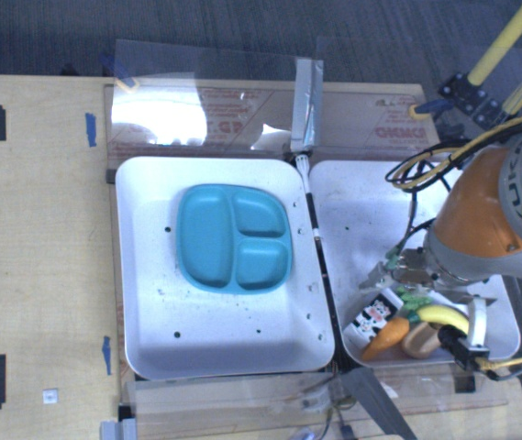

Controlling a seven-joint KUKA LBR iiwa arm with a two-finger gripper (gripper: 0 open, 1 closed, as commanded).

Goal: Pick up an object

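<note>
The grey arm enters from about three o'clock and bends down toward seven o'clock, its orange band sitting just above the wrist. Black and yellow cables loop off the band toward eleven o'clock. The gripper hangs low at the wrist's eight o'clock side, its state hidden under the wrist.

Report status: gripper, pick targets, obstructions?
Gripper low in right bin, fingers hidden. Toy pile beneath: banana, carrot. Nothing seen held. Blue tray in left bin.

Divided tray sits in the left bin. Banana, carrot and a small box crowd the right bin's lower corner.
</note>
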